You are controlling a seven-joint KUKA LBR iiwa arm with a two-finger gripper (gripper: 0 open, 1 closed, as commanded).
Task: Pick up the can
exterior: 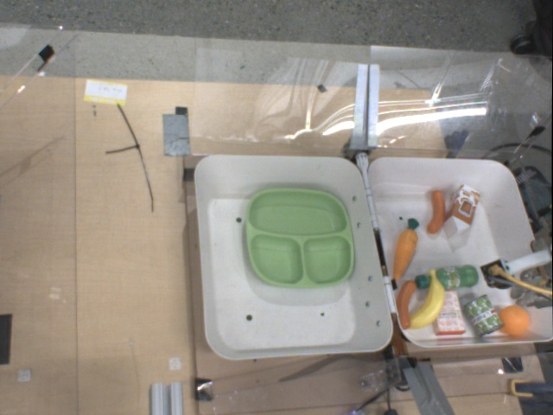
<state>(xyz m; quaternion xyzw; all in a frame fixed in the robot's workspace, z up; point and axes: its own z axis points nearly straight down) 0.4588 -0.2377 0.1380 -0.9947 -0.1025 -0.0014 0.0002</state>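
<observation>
The can (482, 315), green with a pale label, lies in the right bin (406, 188) near its front right corner. It sits between a red and white box (449, 319) and an orange (514, 321). Part of my gripper (529, 271) reaches in at the right edge of the camera view, a little above and to the right of the can and apart from it. Nothing is seen held in it.
The right bin also holds a banana (429, 302), a green bottle (455, 277), a carrot (404, 249), two sausages (437, 212), (404, 302) and a small carton (467, 204). A green divided plate (300, 236) lies in the left bin (216, 309).
</observation>
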